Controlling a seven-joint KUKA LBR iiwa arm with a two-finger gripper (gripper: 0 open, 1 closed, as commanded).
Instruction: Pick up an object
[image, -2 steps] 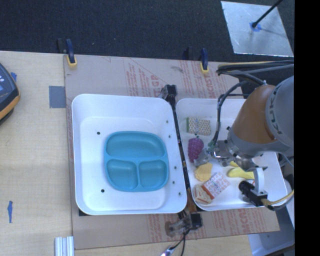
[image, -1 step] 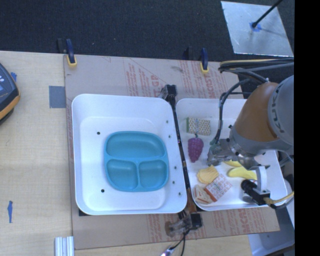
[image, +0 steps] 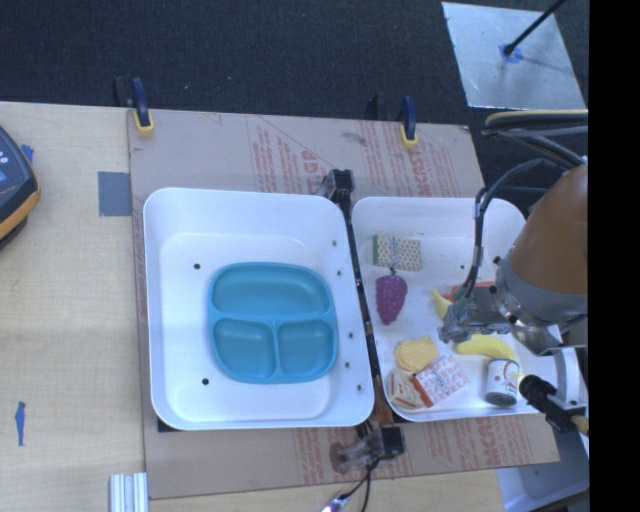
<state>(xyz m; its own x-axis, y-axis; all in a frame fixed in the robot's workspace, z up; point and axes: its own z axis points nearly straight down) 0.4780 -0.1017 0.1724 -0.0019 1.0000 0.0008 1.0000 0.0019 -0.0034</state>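
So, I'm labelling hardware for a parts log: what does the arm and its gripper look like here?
The arm is bulky and rounded, orange-brown above a grey wrist section. A thin dark cable loops beside it. The gripper is a small, dark grey metal assembly.

a grey arm (image: 540, 285) with a broad orange band, black cable looping beside it.

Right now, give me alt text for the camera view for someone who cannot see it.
The gripper hangs low over the right bin, among a banana, purple grapes, a can and snack packets. The left bin holds a blue divided plate.
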